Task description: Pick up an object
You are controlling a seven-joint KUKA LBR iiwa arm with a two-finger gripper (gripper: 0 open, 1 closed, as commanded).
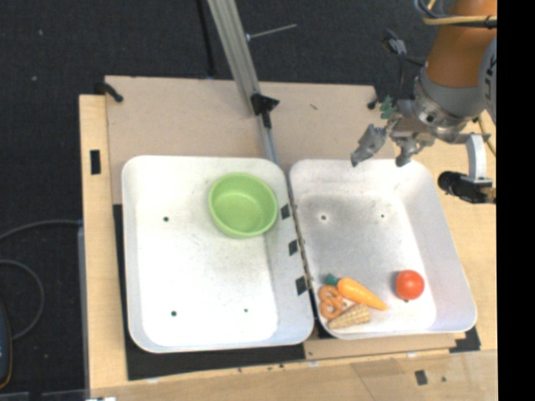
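While the wooden bench (192, 115) carries two white bins (150, 224), open two-finger gripper (384, 151) hangs empty, small orange plastic carrot (361, 292) well below it.

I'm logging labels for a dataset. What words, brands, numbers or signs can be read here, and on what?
None can be read.
Green bowl in the left bin: plain, no print.
Tomato, carrot, pretzel and corn in the right bin: no labels.
Arm and gripper: no marking legible; any would be too small or blurred.
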